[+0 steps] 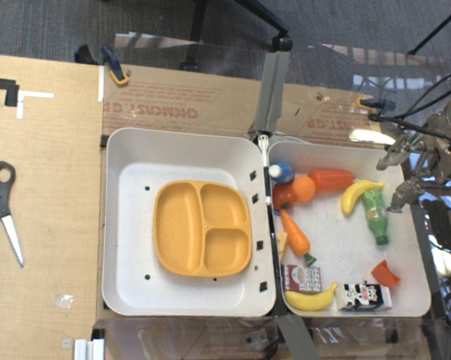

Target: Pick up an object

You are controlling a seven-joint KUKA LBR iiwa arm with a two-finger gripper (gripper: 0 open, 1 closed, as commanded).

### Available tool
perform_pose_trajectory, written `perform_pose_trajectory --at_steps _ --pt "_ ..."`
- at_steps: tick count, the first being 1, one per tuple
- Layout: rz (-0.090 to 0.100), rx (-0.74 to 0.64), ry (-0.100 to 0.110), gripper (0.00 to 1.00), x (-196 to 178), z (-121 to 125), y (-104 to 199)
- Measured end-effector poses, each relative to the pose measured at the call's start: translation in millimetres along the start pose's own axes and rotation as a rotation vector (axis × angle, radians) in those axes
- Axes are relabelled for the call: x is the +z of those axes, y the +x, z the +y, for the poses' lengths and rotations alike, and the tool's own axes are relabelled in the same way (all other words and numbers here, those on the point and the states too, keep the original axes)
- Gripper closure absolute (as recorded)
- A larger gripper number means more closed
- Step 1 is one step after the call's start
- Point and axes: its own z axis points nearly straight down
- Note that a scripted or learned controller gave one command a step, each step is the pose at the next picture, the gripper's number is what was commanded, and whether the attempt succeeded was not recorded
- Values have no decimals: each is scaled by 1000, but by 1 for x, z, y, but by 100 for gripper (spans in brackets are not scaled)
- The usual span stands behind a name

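At far left, on the pale wooden bench (48, 161): grey-handled metal scissors (2, 204), blades pointing toward the near edge. Further right, a shallow white plastic bin (126, 206) with rounded corners, holding one smooth yellow-orange three-compartment plate (204, 229), flat and about centred. Behind both bins, a brown cardboard sheet (185, 102).

Next, touching along the shared rim, the second white bin (337, 246), crowded with toy food. Against its left wall, a small blue-and-white piece (279, 172), a red rounded piece (284, 194), an orange ball (303, 188) and an orange carrot (293, 233) below them. Near the front wall, a small red carton (301, 278), a yellow banana (309, 300) and a black-and-white carton (364, 295).

Toward the back right, a second yellow banana (358, 193) touching a green plastic bottle (376, 214); lower down, a red-orange wedge (385, 272).

At the bin's right rim, the two-finger gripper (394, 179), fingers (391, 156) spread apart, nothing between them, just beside the bottle and banana.
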Motion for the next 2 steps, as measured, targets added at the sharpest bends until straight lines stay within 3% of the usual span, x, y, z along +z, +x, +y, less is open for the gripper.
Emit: perform_pose_trajectory --at_steps 1,2 --pt "-3 -15 1 0 119 -3 -34" --pt "0 78 -1 0 120 103 -24"
